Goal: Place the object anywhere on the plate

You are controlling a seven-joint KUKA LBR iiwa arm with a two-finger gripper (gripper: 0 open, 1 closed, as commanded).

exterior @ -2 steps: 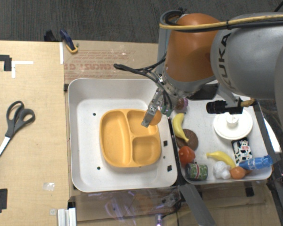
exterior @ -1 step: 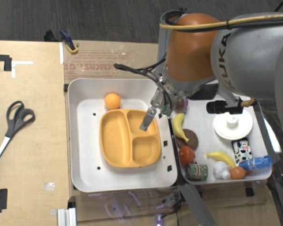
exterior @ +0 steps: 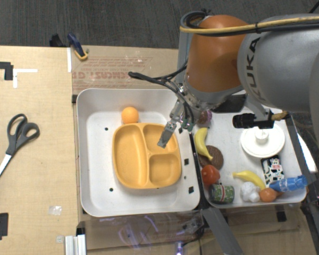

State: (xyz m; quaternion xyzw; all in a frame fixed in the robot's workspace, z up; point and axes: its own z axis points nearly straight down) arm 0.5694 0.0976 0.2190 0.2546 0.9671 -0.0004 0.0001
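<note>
Just left of pincer (exterior: 173, 130), plate (exterior: 130, 158) (yellow)

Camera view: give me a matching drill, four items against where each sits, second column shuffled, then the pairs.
Items:
1. orange ball
2. divided plate
3. scissors
4. white lid

Places:
A. right bin
B. bench, left of the bins
C. middle of the left bin
D. left bin, just beyond the plate's far rim

Pairs: 1-D, 2-C, 3-B, 4-A
</note>
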